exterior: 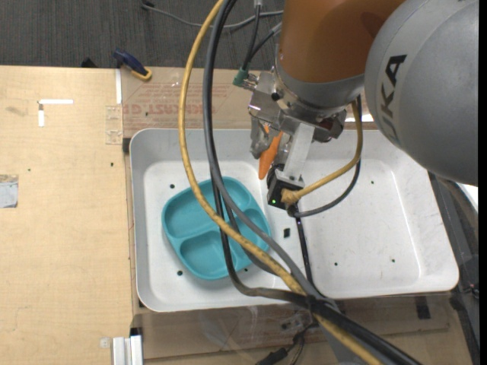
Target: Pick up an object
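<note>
the divided plate is teal blue, plain, lying in the white left bin. the right bin at three o'clock is white too, dotted with small dark holes. an orange carrot-like piece shows at the silver pincer. the arm is grey with black lettering, its band orange-brown. a yellow hose and black cables cross the plate. the tabletop at nine o'clock is pale tan wood with a white tape mark. a blue and yellow clamp lies at eleven o'clock.
</note>
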`<move>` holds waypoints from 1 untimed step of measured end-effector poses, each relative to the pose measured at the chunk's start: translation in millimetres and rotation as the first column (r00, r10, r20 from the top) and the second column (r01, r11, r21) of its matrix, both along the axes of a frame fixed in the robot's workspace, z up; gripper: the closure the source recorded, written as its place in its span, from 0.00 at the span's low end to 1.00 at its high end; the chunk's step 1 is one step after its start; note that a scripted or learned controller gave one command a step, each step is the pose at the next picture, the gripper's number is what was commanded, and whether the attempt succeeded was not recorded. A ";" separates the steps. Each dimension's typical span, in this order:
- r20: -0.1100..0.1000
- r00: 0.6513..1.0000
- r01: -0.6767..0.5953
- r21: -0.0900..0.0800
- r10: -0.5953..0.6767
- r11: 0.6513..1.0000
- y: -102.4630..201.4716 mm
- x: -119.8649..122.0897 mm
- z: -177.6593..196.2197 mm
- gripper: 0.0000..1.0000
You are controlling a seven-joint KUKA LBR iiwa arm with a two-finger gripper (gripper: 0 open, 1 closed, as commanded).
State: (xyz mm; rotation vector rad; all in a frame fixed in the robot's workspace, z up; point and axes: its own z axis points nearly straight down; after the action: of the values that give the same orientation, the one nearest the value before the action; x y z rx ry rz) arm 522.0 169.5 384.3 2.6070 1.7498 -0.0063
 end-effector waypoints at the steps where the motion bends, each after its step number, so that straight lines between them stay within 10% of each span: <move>1: -0.002 0.993 -0.116 0.000 0.116 0.993 -26.6 48.8 -107.5 1.00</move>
State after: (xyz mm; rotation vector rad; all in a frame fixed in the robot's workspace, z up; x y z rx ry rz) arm 570.8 142.8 276.8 2.5016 1.8991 -0.0094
